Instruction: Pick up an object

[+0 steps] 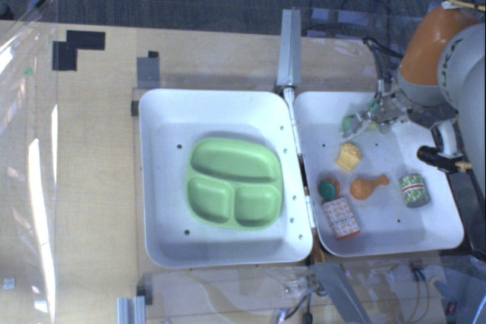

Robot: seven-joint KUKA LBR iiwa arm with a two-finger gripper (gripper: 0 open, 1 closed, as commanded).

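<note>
Tool (370,120) — yellow block (348,156) just below-left

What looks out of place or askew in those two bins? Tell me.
Nothing looks spilled or damaged. The green tray lies flat in the left bin. In the right bin, the red carton and green can lie tipped, loosely scattered.
</note>
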